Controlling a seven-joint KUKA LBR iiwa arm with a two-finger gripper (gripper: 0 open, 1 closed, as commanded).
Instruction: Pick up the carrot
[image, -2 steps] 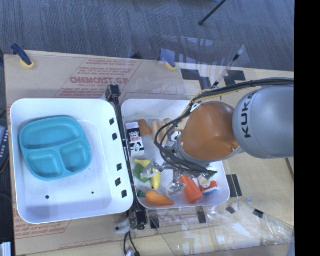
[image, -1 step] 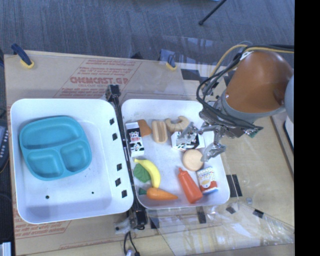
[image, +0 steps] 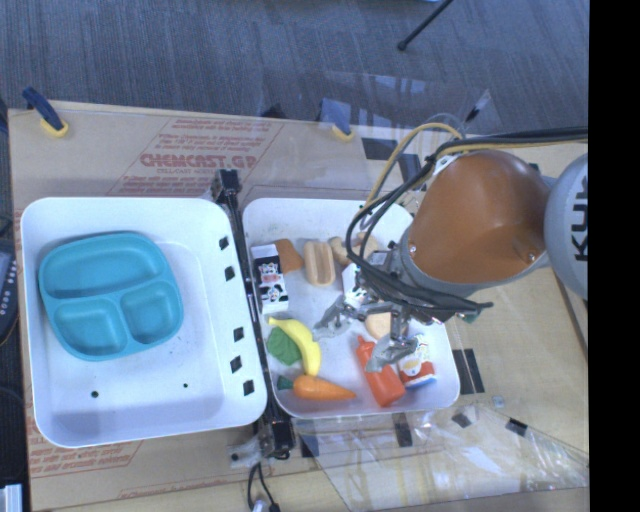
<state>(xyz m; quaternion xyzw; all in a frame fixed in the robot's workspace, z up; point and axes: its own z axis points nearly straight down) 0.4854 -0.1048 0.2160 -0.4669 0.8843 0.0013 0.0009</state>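
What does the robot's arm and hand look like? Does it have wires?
The arm is grey with a big rounded orange band and black letters on its side. Yellow and black cables loop around it. Its hand is small, silvery metal, with thin parts.

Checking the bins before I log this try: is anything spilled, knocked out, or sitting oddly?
Nothing stands out. The blue divided tray lies flat in the left bin. The toy food sits loosely jumbled inside the right bin, none over its rim; the carrot lies flat near the front edge, below the banana. The gripper hangs over the pile.
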